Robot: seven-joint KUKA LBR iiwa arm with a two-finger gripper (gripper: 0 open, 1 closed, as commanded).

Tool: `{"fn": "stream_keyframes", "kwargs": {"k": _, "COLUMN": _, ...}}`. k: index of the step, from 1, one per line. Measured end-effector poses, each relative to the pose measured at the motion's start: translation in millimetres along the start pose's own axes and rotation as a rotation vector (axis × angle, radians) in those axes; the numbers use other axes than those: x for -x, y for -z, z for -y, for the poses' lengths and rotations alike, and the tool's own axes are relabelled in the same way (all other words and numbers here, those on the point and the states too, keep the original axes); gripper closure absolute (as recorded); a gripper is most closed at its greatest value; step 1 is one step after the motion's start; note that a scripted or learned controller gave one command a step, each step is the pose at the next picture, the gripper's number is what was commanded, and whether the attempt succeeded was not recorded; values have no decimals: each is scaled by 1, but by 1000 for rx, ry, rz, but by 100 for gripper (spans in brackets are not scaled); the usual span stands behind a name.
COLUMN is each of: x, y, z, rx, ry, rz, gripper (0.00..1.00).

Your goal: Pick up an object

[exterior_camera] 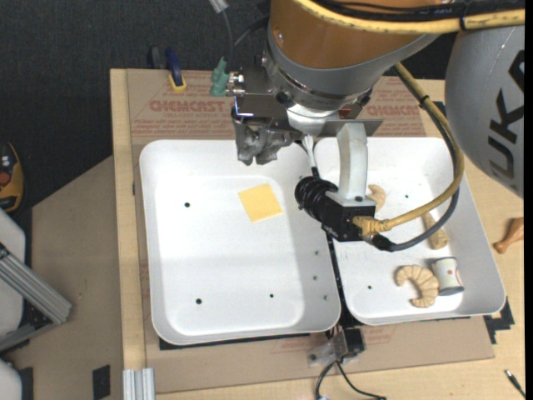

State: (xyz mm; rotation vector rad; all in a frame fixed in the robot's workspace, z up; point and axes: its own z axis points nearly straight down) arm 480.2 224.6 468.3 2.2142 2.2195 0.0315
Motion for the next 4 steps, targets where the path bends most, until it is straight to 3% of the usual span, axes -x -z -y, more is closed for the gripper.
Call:
{"fn": "stream_keyframes", "kwargs": {"k": 1, "x": 1, "y": -118, "z": 5, "rx": -32, "ry": -4, "rz": 16, "gripper": 100}}
{"fn": "stream_keyframes", "kwargs": {"k": 2, "x": 2, "y": -159, "z": 5, "rx": -25, "ry": -4, "rz": 12, "gripper": 100}}
{"fn": "stream_keyframes", "kwargs": {"k": 3, "x": 0, "y": -17, "z": 0, "rx": -2, "ry": 0, "rz": 1, "gripper": 100}}
{"fn": "stream_keyframes", "kwargs": {"k": 4, "x": 2, "y": -159, "z": 6, "rx": -34, "ry": -4, "rz": 17, "gripper": 100}}
